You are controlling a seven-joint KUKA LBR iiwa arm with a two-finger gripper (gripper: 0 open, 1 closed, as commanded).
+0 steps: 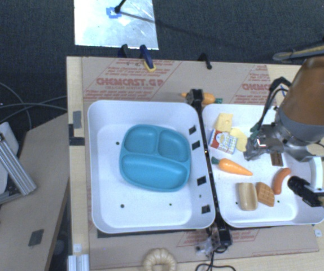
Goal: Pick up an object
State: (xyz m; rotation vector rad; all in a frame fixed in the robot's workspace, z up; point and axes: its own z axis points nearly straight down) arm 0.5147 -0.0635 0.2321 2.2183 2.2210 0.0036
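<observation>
bench: two white bins [150, 109], food in right one
my gripper [256, 147]: finger state, cannot tell
carrot [235, 166]: just below-left of me, long axis left-right

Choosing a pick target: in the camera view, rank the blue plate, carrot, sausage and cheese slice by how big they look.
Largest to smallest:
1. Blue plate, by far.
2. Carrot.
3. Sausage and cheese slice: they look about alike, so no ranking between them.
</observation>
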